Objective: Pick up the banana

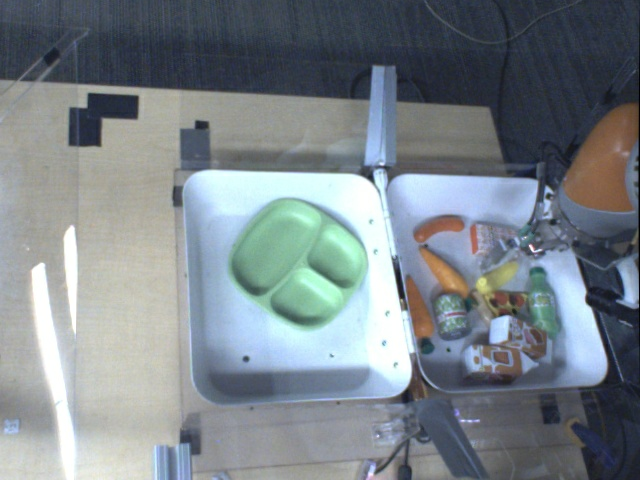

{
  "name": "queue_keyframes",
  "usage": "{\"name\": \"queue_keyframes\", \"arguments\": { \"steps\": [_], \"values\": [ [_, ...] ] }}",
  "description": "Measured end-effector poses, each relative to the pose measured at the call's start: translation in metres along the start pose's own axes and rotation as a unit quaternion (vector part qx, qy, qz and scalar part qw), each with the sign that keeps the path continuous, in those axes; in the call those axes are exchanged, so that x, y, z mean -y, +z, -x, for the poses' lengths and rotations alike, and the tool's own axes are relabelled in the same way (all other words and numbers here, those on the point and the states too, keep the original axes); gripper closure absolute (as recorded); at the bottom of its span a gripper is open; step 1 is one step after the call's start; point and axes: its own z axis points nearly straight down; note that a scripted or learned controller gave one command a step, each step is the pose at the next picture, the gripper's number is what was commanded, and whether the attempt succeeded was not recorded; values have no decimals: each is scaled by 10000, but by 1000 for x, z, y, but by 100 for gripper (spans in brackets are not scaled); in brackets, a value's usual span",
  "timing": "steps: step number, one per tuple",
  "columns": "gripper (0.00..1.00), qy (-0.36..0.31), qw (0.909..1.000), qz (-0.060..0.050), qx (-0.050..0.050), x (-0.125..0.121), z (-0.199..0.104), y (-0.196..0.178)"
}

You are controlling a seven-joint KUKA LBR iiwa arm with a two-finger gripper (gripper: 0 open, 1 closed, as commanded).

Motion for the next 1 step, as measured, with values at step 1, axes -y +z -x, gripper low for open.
{"name": "queue_keyframes", "arguments": {
  "steps": [1],
  "values": [
    [0, -1292, 9916, 13, 13, 10, -3, -181]
  ]
}}
